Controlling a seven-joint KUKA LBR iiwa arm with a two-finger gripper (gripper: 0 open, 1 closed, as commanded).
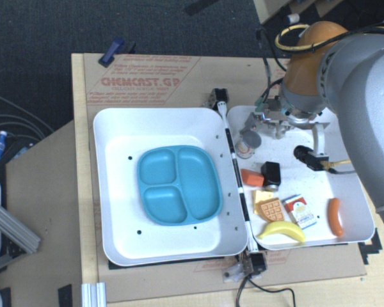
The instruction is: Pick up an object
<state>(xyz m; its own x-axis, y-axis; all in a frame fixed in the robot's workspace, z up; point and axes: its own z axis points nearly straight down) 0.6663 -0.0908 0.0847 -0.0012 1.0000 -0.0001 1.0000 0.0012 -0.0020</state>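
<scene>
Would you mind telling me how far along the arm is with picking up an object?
Done: the gripper has reached the far end of the right bin. In hand: nothing visibly; the banana, hot dog, waffle and carrot piece all lie on the bin floor. Left: closing on one item and lifting it.

A robotics lab: white bins (109,171) on a cardboard-topped bench (141,82), loose cables (13,107).
</scene>
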